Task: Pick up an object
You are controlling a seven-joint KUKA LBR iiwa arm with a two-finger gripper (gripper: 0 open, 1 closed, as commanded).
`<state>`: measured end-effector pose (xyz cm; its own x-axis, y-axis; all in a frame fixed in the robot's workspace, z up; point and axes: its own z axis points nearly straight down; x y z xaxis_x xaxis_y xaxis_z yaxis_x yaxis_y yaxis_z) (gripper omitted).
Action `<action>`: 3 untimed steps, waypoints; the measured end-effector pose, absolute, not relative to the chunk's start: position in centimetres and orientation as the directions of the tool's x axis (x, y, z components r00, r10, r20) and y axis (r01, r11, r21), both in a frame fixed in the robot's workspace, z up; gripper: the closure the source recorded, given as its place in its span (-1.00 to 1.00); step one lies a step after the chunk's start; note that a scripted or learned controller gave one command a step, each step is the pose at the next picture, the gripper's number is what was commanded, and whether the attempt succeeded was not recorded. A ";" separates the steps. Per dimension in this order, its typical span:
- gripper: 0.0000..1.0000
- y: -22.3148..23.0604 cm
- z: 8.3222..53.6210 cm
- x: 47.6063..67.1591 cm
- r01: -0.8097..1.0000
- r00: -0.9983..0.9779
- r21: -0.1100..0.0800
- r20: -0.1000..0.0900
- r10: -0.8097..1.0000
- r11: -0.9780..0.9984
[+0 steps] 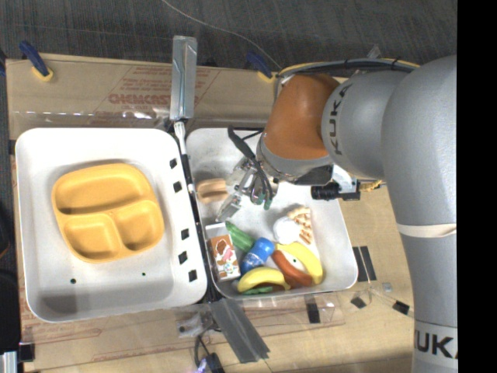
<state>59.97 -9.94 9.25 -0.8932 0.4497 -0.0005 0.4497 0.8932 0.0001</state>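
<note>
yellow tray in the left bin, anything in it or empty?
Empty. The yellow tray lies flat in the left bin, and all three of its compartments show bare yellow plastic. The toys are piled in the right bin.

The surface (116, 84) is covered in brown cardboard. Two white bins lie on it side by side: left bin (35, 231), right bin (338, 235).
</note>
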 end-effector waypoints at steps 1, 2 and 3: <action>-1.00 -10.8 9.2 52.2 0.767 -0.641 -0.002 0.002 0.767 0.641; -1.00 -11.3 9.1 51.0 0.933 -0.359 -0.003 0.003 0.933 0.359; 1.00 -11.2 10.1 51.1 0.932 -0.363 -0.003 0.004 0.932 0.363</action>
